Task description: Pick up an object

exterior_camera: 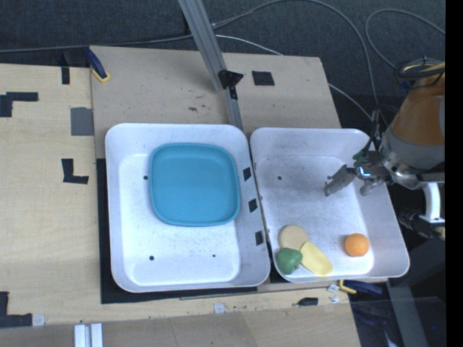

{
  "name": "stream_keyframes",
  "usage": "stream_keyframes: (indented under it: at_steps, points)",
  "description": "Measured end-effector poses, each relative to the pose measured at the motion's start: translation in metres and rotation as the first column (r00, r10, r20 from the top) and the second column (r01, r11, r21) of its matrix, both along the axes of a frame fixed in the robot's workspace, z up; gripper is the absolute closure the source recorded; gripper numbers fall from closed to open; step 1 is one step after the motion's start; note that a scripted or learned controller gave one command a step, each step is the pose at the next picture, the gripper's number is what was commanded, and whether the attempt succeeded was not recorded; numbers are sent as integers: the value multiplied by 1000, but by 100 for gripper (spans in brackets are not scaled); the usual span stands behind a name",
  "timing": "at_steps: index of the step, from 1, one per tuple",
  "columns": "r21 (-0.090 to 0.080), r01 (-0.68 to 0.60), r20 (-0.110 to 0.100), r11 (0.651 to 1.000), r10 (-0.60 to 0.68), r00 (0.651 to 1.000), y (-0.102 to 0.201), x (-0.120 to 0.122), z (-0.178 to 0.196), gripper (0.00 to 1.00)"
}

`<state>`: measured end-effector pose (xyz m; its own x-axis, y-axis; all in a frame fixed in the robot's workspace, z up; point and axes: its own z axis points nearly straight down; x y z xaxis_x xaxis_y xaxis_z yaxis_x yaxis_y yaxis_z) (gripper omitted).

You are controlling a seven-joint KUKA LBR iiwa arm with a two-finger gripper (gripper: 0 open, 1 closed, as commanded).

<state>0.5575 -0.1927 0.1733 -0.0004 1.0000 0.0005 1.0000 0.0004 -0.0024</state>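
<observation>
Near the front edge of the right bin (289, 147), four small things sit: an orange ball (356, 245) toward the bin's front right corner, round and bright orange; a yellow oblong piece (316, 259) left of the ball; a green lump (288, 259) touching the yellow piece's left side; a tan disc (293, 236) just behind both, touching or overlapping them. None lifted.

Gripper (349, 180) hangs over the right bin's right half, behind the ball and well apart from it, fingers spread, nothing between them. Grey arm with orange band (421, 114) comes in over the bin's right rim.

Bench (43, 194) is light wood, with black tape marks left of the bins and a few behind them. Dark floor behind, thin cables running across it. Grey metal pole (206, 38) slants up from behind the gap between bins.

Left bin (123, 266), touching the right bin's left side, holds a blue square plate (194, 183) with rounded corners, lying flat toward the bin's back. Both bins white, speckled with dark scuffs.
</observation>
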Motion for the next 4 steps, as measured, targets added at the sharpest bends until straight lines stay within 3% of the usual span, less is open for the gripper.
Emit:
stream_keyframes:
  at_steps: [1, 2, 4]
  points:
    - [0, 0, 0, 1000, 0, 1000, 2, 1, -42, 0]
    - [0, -1, 2, 1000, 1, 1000, 2, 1, -31, 100]
    - [-1, 0, 3, 1000, 0, 1000, 5, 2, 80, 100]
